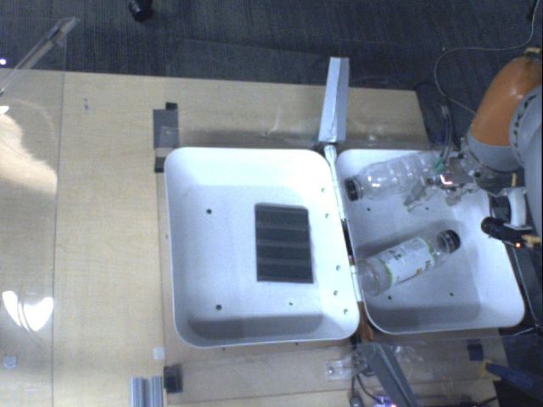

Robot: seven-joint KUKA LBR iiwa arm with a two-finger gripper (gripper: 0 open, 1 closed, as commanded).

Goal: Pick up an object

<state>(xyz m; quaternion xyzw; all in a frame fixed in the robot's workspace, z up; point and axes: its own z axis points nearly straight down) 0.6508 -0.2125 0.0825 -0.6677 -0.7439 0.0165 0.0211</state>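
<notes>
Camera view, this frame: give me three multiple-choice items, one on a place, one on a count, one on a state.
1. Where does the dark ribbed pad lie?
A. in the left bin
B. in the right bin
C. on the bench outside both bins

2. How many plastic bottles are in the right bin?
A. one
B. two
C. four

3. How does the labelled bottle rest?
A. standing upright
B. on its side
C. hanging from the gripper

Answers:
1. A, the pad sits mid-floor of the left bin.
2. B, a clear bottle near the far edge and the labelled one nearer the camera.
3. B, it lies lengthwise on the bin floor, dark cap towards the arm.
</notes>
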